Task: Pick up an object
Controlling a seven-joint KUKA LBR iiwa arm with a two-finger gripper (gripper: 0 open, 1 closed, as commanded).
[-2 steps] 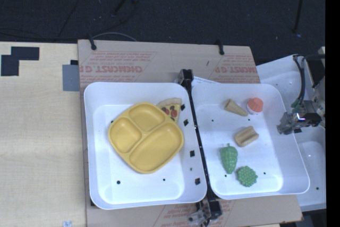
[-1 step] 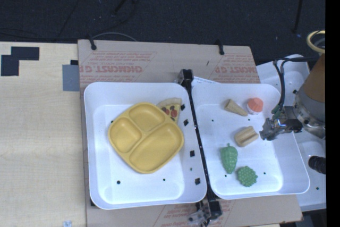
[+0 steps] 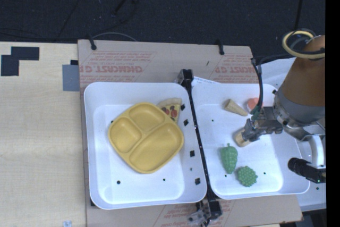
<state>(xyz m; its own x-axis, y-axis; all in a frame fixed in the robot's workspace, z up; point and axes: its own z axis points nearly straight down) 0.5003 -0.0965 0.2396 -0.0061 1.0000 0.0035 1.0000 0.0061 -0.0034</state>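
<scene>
1. Where the arm (image 3: 305,82) reaches in at the right of the frame, the jaws (image 3: 248,133) are seen low in the right bin (image 3: 268,181), closed on a tan piece (image 3: 241,139).
2. A cone (image 3: 235,107) lies above them; two green fruits (image 3: 229,158) lie below.
3. A yellow tray (image 3: 146,137) and pizza slice (image 3: 171,108) are seen in the left bin (image 3: 98,167).

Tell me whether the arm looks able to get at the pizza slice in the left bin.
Probably not cleanly: the pizza slice lies partly tucked under the yellow plate, across the divider from the gripper.
</scene>
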